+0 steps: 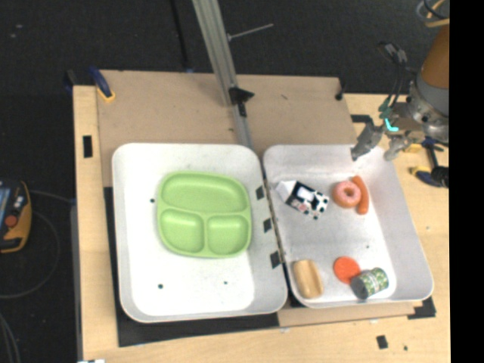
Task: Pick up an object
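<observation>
My gripper (379,146) hangs open over the far right corner of the right bin (333,240), with nothing between its fingers. Just below it lie a pink donut (347,193) and an orange carrot-like piece (361,195) side by side. A black-and-white toy (304,198) rests left of them near the bin's divider. At the bin's near edge sit a tan bread roll (307,277), a small orange-red disc (345,267) and a green can (370,282) on its side.
The left bin (136,278) holds a green three-compartment plate (203,214). A grey metal post (219,51) rises slantwise behind the bins. Tools and cables lie on the bench at the right edge (427,174).
</observation>
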Robot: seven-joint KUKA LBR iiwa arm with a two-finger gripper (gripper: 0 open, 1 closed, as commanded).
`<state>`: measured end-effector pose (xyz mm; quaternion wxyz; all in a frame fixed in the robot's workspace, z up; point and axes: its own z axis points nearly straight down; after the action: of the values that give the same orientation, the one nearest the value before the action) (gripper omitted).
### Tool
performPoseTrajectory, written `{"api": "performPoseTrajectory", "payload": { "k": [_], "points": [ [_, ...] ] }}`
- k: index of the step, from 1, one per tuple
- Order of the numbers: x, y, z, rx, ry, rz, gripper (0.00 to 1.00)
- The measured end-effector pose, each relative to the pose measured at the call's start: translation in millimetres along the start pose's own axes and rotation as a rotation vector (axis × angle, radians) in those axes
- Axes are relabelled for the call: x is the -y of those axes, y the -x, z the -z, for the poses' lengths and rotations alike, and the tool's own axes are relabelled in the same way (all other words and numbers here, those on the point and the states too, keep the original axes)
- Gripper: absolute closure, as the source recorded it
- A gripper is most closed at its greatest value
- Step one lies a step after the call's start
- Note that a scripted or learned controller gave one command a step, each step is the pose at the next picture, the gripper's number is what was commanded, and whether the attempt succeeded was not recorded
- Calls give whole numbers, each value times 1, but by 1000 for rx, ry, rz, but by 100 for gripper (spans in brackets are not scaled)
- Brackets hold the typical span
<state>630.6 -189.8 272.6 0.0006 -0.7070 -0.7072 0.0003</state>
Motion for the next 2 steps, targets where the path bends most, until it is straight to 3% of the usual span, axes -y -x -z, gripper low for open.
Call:
{"api": "performPoseTrajectory", "payload": {
  "k": [1,2],
  "points": [
    [-1,0,2,1,3,0,0],
    [-5,-3,-42,2,0,3,0]
  ]
}}
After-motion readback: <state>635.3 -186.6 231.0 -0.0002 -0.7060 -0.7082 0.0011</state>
